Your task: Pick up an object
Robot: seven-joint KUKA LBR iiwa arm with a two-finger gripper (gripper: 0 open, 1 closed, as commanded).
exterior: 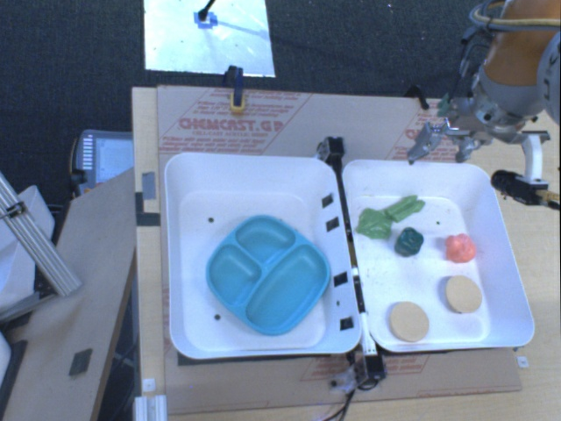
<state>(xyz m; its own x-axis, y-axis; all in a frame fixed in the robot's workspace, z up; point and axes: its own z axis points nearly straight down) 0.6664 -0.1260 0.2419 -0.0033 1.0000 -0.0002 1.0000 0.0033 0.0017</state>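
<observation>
Claw (445, 140) hangs open and empty above the right bin's (508, 235) back rim. Red lump (460, 248) sits right of centre: looks light, rounded, maybe slippery; pinch across its middle.

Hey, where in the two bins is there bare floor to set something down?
Right bin: the front-left strip beside the divider, below the green pieces and left of the tan disc; also the back edge, above the green pieces. Its middle and right are crowded with the dark green piece, pink piece and second disc. Left bin: the margins around the blue plate.
</observation>
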